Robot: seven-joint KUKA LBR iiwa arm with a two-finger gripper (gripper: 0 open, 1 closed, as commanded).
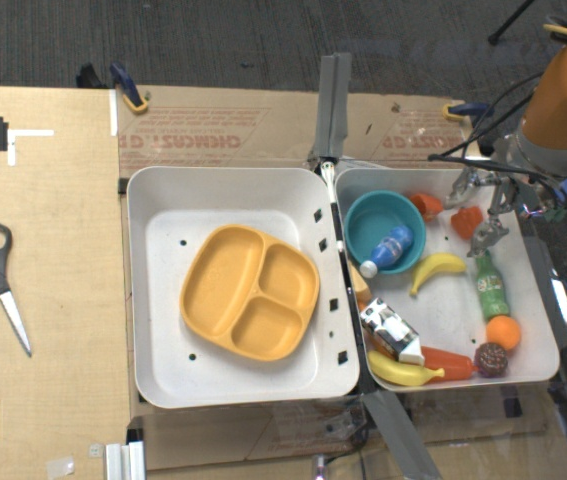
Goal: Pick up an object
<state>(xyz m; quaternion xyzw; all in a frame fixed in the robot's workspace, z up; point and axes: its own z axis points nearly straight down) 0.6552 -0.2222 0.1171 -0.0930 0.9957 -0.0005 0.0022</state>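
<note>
My hand [478, 203] hangs over the far side of the right bin [538, 368], just above a small red-orange object [466, 221] lying against the white floor (its shape is hard to make out). I cannot tell how far my hand is open or whether it grips anything.

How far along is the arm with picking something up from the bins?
Nothing looks picked yet. The gripper sits low over the far end of the right bin, near an orange-red piece and the green bottle, with nothing visibly between its fingers. Closing on an object and lifting it clear are still left.
</note>
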